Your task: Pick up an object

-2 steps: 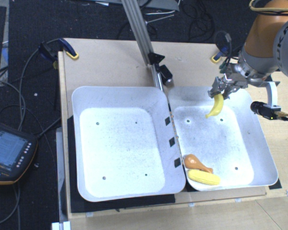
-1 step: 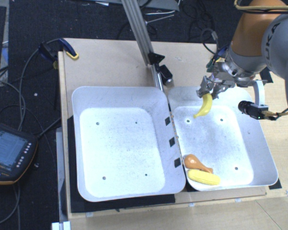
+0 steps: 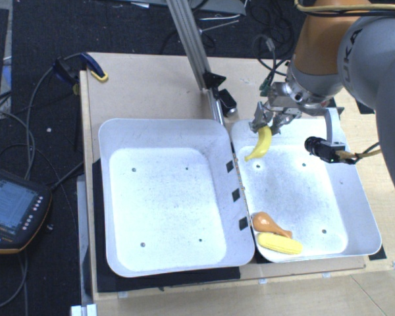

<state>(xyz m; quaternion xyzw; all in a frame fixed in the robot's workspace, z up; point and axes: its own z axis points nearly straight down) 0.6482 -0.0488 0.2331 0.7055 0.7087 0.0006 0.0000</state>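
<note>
I see the gripper closed on the upper end of a yellow banana, which hangs down from between the fingers and curves toward the lower left. The banana is lifted clear above the far left corner of the right bin, close to the ridge where the two bins meet. Above the gripper, the metal wrist leads up to the orange band and the grey arm, coming in from the right. A black fitting with a thin cable sits just right of the banana, over the right bin's far edge. In that bin's near left corner lie an orange-brown pear-shaped piece and, touching it on the near side, a yellow corn cob. The left bin lies alongside.
</note>
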